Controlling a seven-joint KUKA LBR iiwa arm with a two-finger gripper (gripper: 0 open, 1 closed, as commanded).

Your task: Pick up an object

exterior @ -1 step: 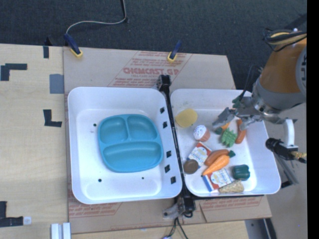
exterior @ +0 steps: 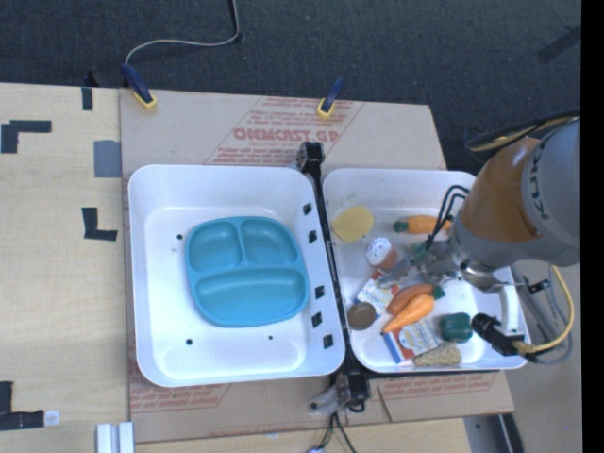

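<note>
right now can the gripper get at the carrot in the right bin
Probably yes. The gripper hangs low over the right bin, just above the carrot, which lies on top of the clutter with nothing over it. A green block sits close on one side and may crowd the fingers.
</note>
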